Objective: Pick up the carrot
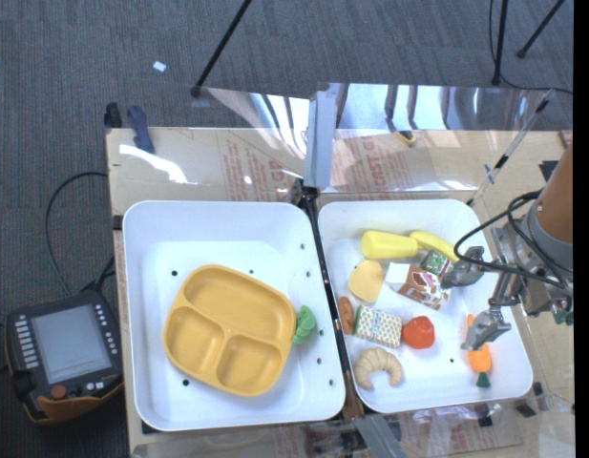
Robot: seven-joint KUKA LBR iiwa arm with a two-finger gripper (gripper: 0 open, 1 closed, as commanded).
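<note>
Nearest us, one carrot (479,361) lay in the right bin's (437,213) near right corner, long axis running near-to-far, green end toward us. Just above it the gripper (475,299) hung spread, grasping nothing. One yellow tray (227,327) filled the left bin (146,246)

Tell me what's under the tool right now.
The carrot lies on the right bin floor just below the tool, green end nearest the camera. Its upper end is covered by a finger.
</note>
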